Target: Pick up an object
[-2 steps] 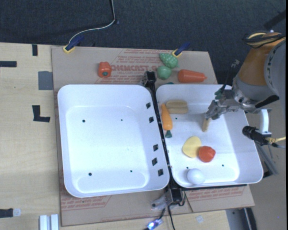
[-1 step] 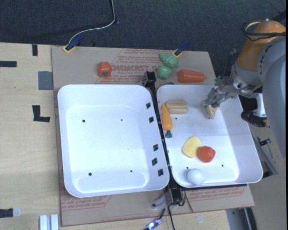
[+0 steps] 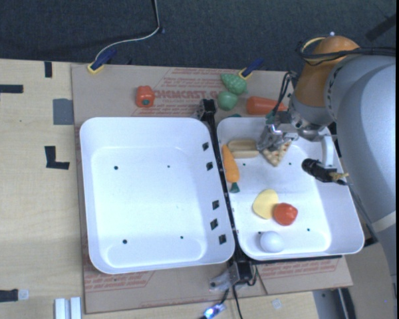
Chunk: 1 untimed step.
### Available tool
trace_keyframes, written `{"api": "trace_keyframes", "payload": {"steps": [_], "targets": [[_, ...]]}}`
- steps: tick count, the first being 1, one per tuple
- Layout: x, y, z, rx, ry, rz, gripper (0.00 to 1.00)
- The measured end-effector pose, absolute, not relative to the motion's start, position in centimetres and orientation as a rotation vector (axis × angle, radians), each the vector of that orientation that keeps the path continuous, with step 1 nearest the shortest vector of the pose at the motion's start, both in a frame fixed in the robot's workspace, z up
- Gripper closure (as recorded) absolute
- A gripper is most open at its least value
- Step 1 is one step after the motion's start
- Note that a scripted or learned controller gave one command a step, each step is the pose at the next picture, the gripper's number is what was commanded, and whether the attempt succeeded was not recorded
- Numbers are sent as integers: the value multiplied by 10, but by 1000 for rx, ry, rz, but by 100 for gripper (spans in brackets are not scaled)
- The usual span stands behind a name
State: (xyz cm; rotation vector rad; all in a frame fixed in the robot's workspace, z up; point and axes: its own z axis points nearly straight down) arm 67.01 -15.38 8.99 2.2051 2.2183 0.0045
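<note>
My gripper (image 3: 272,137) hangs low over the back of the right bin (image 3: 312,201). It is right above a tan waffle-like piece (image 3: 276,155) and beside a pale bread-like block (image 3: 243,148). I cannot see anything clearly held. An orange carrot (image 3: 230,165) lies along the bin's left wall. Toward the front lie a yellow piece (image 3: 265,203), a red tomato (image 3: 285,213) touching it, and a white ball (image 3: 272,242).
The left bin (image 3: 146,191) stands beside the right one. Behind the bins, on the cardboard, sit a small red pepper (image 3: 144,96), two green toys (image 3: 233,83) (image 3: 227,100) and an orange-red piece (image 3: 261,105). The arm's grey body covers the right side.
</note>
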Motion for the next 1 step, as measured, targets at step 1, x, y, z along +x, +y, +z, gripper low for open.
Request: {"api": "trace_keyframes", "payload": {"steps": [1], "targets": [[644,-153,93,2206,2209,15,100]]}}
